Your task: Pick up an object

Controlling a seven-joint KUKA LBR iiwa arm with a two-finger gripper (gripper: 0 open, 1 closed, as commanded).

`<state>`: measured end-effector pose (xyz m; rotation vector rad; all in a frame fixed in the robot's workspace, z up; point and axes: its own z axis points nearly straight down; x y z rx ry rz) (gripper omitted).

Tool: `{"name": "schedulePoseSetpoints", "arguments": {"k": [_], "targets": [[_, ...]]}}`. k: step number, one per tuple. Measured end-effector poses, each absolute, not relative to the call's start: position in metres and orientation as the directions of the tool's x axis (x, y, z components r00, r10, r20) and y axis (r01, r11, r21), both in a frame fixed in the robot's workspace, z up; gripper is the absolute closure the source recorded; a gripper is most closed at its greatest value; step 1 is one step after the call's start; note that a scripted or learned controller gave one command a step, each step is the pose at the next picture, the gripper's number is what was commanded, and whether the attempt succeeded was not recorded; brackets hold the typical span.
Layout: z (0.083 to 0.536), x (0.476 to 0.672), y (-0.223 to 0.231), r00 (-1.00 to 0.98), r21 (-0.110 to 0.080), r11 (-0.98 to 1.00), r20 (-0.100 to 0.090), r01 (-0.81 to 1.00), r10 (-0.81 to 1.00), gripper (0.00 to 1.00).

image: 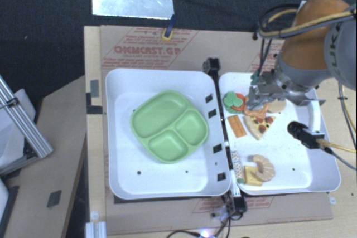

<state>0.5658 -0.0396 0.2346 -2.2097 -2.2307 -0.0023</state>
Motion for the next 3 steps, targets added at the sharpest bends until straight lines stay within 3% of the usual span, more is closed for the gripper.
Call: {"name": "schedulePoseSetpoints", "arguments": {"k": [1,3], "targets": [[0.222,0.523,-0.005,-0.008,-0.003,0.008,0.002,1.0,1.0,1.0],[0.22,0.502,0.029,-0.006,0.0,0.006,0.0,1.0,1.0,1.0]]}}
